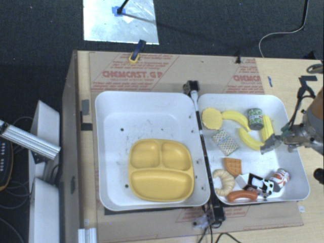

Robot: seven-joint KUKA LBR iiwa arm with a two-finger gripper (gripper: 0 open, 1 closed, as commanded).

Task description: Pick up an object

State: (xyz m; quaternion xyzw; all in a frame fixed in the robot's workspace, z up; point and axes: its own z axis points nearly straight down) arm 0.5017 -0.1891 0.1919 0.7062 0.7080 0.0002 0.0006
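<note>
The right bin (291,116) holds several toy foods. Among them are a yellow disc (212,118), a banana (234,117), a second banana (251,138) and a green can (255,119). Nearer the front lie a patterned card (225,142), an orange waffle square (233,165), a croissant (224,180), a hot dog (243,196), a black-and-white piece (258,183) and a small red-and-white can (280,178). My gripper (272,142) hangs over the bin's right side, just right of the second banana's end. Nothing is seen in its grasp.
The left bin (109,135) bears a yellow divided plate (162,168). A ridge (200,135) separates the two bins. A cardboard sheet (152,72) lies under both. Cables (283,32) run at the back right.
</note>
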